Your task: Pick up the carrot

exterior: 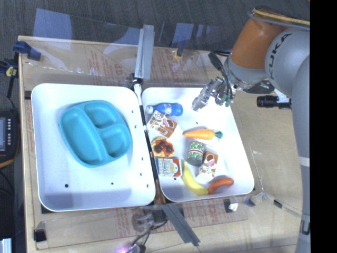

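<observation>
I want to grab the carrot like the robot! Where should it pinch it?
Probably the thick orange middle of the carrot, coming straight down from above. It lies flat and sideways, green tip right, so the fingers would close across its narrow width. The can sits close below.

- I'm looking at a robotics lab test cell, not a home or kitchen.
- The bench (79,70) is bare board with printed markings, holding two shallow white bins (45,188) side by side, split by a metal rail (143,51).
- At upper right, an industrial grey arm (287,51) with an orange band reaches in.
- The right bin carries toy groceries (174,141), stand-in items for trials.
- Cables and a black device (6,136) sit at the left edge; dark carpet (131,4) covers the floor along the top.
</observation>
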Available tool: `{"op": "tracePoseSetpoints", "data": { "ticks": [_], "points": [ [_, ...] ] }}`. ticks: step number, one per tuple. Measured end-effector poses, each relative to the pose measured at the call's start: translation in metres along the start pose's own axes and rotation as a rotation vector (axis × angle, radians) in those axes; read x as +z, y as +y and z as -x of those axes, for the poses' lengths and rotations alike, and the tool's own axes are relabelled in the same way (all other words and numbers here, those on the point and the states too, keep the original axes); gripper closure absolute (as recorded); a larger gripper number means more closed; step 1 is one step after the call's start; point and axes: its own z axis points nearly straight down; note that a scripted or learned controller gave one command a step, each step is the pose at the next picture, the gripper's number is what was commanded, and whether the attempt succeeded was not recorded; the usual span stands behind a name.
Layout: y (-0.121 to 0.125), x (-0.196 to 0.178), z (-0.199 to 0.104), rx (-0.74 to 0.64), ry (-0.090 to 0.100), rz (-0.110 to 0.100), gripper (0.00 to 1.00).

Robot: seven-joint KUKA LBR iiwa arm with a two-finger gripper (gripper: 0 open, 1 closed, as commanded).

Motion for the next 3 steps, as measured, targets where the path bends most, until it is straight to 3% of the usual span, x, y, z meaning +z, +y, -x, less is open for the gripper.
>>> {"op": "tracePoseSetpoints", "data": {
  "ticks": [1, 2, 3],
  "points": [
    [0.000, 0.000, 0.000, 0.000, 0.001, 0.000, 0.00],
    [-0.035, 0.093, -0.054, -0.049, 0.006, -0.001, 0.00],
    [-0.007, 0.091, -0.012, 0.147, 0.000, 0.000, 0.00]
  ]
}}
